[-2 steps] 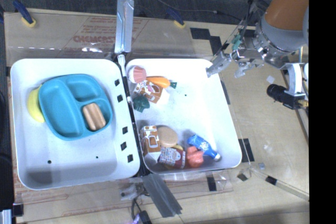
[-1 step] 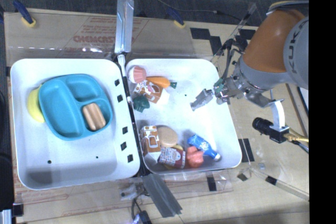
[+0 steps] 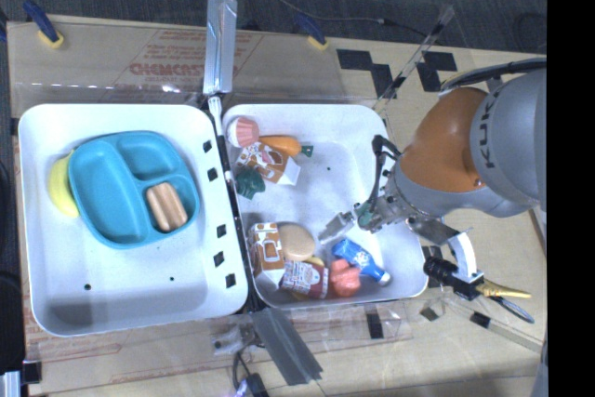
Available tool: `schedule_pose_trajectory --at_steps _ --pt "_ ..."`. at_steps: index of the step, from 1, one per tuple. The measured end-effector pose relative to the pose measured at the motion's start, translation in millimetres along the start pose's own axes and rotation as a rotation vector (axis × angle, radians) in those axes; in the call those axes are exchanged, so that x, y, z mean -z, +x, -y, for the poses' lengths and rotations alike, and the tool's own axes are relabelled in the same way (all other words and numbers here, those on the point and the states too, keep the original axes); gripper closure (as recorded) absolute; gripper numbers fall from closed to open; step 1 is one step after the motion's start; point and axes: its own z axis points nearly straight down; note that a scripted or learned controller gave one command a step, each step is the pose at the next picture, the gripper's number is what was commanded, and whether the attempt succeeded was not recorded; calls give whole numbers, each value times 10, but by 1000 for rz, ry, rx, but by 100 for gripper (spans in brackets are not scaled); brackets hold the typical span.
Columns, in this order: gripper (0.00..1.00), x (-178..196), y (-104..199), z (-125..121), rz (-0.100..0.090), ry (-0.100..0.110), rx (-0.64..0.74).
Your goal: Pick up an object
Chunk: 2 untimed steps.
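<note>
My gripper [image 3: 351, 220] hangs low in the right bin [image 3: 321, 121], near its right side, under the orange-banded wrist [image 3: 446, 153]. Just below it lies a blue packet [image 3: 363, 261], with a red-orange toy [image 3: 342, 278] beside that. Left of the gripper sit a tan bun [image 3: 297, 242], a brown box [image 3: 267, 249] and a small can [image 3: 302, 279]. Further back lie a carrot [image 3: 280, 145], a printed packet [image 3: 266, 165], a green piece [image 3: 249, 185] and a pink round item [image 3: 244, 131]. I see nothing held in the gripper.
The left bin [image 3: 121, 293] holds a blue divided plate [image 3: 116, 186] with a hot dog [image 3: 166, 205] in it, and a yellow item [image 3: 60, 186] tucked under the plate's left rim. A black-clipped divider [image 3: 223, 200] separates the bins. White floor shows in the right bin's middle [image 3: 335, 177].
</note>
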Motion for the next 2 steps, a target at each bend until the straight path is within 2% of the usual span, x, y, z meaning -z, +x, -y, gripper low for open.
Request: schedule_pose_trajectory --at_steps 1,2 --pt "0 -273 -22 272 5 -9 6" --pt "100 -190 -41 259 8 -10 11"
